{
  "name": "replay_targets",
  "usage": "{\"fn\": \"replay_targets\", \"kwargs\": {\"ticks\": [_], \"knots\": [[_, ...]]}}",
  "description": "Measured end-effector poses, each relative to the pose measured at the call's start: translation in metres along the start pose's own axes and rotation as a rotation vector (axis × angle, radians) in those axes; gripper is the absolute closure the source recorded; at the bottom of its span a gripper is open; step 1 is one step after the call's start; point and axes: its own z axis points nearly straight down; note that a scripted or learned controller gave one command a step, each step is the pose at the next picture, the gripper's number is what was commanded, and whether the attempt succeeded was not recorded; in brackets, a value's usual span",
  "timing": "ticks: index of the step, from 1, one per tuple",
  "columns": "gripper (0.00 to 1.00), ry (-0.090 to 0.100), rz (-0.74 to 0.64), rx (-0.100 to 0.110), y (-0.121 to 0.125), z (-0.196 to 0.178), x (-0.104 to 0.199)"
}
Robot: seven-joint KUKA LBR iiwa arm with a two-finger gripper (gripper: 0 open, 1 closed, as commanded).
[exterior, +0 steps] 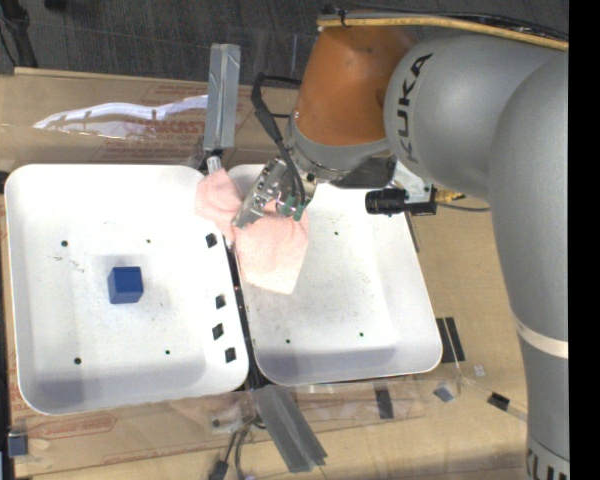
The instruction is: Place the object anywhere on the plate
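The grey arm (pixel 480 148) with its orange band (pixel 345 93) reaches in from three o'clock and bends down over the far edge of the right bin (pixel 380 328), toward twelve o'clock in the view. Its gripper (pixel 270 200) hangs low over a pink cloth (pixel 270 243), which lies crumpled across the seam between the two bins, mostly in the right bin's far-left corner, with a lobe spilling toward the left bin (pixel 40 268) at about ten o'clock of the gripper. The fingers reach down into the cloth's upper folds, but whether they are spread or pinching the fabric I cannot tell, since the wrist and the folds hide their tips. A small blue cube (pixel 126 284) sits alone on the floor of the left bin, well apart from the cloth, at about eight o'clock of the gripper. Brown cardboard (pixel 100 118) lies under both bins, with a strip of crinkled clear plastic (pixel 120 118) on it beyond the left bin.
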Motion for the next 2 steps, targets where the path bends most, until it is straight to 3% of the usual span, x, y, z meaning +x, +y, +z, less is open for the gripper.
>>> {"fn": "replay_targets", "kwargs": {"ticks": [1,2], "knots": [[1.0,-0.005,-0.406,-0.002,0.052,-0.002,0.016],[1.0,-0.005,-0.516,-0.002,0.089,-0.011,0.045]]}}
